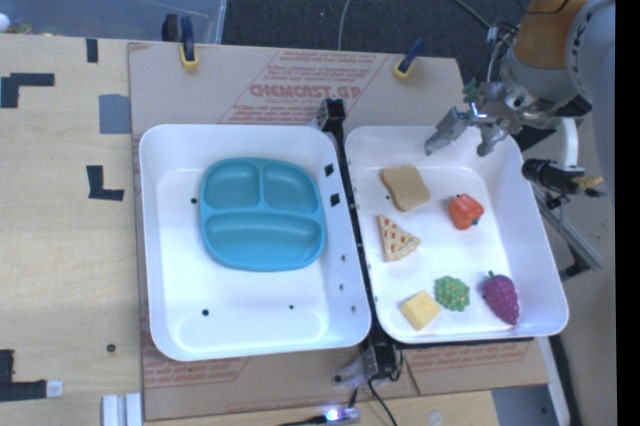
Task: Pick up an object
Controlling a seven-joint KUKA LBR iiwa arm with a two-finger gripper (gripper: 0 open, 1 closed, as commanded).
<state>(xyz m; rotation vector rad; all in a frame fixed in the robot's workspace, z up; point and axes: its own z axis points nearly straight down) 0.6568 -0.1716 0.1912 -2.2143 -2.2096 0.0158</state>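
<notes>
Pincer [462, 136] hangs over the upper edge of the right bin [530, 244], fingers spread apart, nothing between them. Below it in that bin: bread slice [404, 186], red pepper [465, 211], pizza wedge [396, 238], cheese cube [420, 310], broccoli [452, 293], purple grapes [501, 297] at lower right. Left bin [165, 244] holds a blue divided plate [263, 214]. Both bins sit on the tabletop [60, 244].

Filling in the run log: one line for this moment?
gripper: open, above right bin far edge | holding: nothing | nearest: bread slice | left bin: blue tray
</notes>
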